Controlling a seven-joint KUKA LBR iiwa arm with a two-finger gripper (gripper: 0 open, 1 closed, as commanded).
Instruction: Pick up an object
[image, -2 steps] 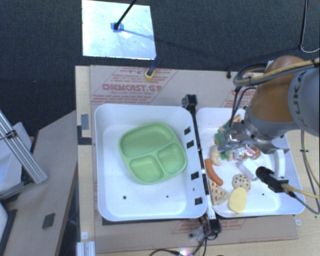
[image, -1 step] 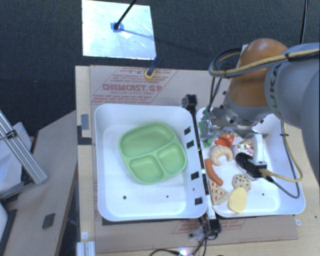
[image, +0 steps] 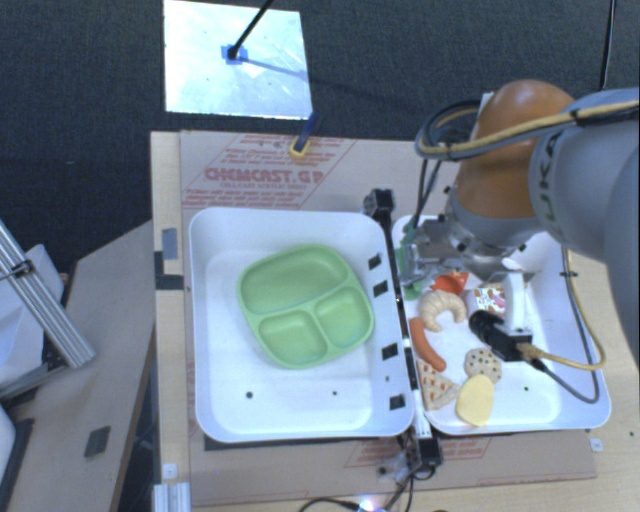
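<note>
From my remote station, the left bin (image: 215, 400) holds a pale green divided plate (image: 305, 303), lying flat near the bin's middle with its three compartments facing up. A row of black clips (image: 382, 290) runs along the seam where the two bins meet. Just across that seam, the right bin (image: 560, 400) carries a cluster of toy food: a croissant (image: 442, 306) near the top of the pile, a red-orange sausage (image: 427, 345) below it, a waffle-like slice (image: 436, 385) lower still, then a yellow lemon-shaped piece (image: 476, 400) and a chocolate-chip cookie (image: 482, 363) just beside it. A small printed packet (image: 490, 299) sits to the right of the croissant. The arm (image: 560, 150) reaches over the bin's upper part, and its gripper (image: 440, 262) hangs low above the food, just over the croissant; I cannot tell how it is set, nor see anything caught in it.
</note>
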